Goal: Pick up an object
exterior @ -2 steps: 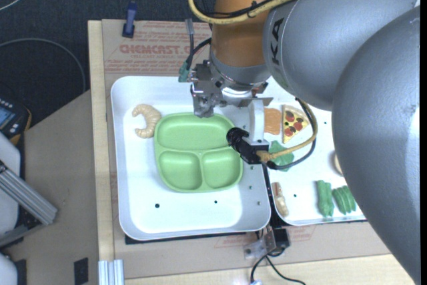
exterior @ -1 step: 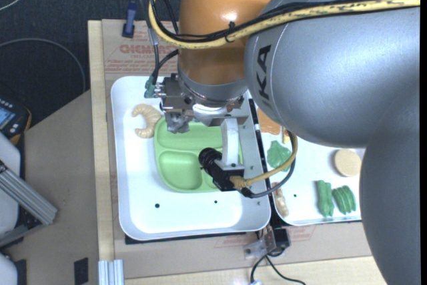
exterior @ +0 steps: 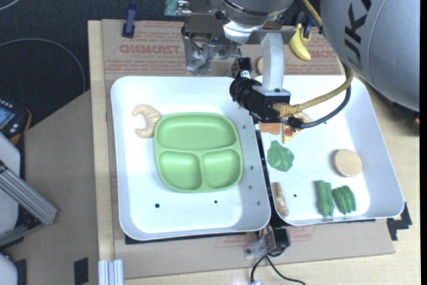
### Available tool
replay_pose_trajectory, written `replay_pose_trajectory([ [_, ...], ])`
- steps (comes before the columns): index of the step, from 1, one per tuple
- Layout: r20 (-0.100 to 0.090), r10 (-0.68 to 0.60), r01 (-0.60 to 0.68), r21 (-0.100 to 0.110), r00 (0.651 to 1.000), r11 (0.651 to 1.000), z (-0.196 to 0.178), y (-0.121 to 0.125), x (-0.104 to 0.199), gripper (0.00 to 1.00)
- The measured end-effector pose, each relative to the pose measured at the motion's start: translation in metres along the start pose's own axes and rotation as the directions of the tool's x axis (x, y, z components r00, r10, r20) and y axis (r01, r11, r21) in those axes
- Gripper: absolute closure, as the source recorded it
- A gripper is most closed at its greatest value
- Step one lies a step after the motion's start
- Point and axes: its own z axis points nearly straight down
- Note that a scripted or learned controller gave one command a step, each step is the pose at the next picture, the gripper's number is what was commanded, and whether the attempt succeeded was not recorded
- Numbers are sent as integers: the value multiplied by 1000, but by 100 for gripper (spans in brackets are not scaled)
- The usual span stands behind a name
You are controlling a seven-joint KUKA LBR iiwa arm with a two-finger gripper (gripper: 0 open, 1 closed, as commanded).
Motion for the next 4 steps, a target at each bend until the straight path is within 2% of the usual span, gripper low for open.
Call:
replay_pose_trajectory([
  [1, 15, 1, -1, 36, 1000, 999, 161, -50, -1, 100],
  [2, -1, 1, -1, 0, 1000, 1000, -12, -28, 0, 100],
  [3, 16, 6, -7, 36, 1000, 999, 174, -49, -54, 100],
  [4, 9, 10, -10, 11, 1000, 1000, 108, -39, -130, 100],
])
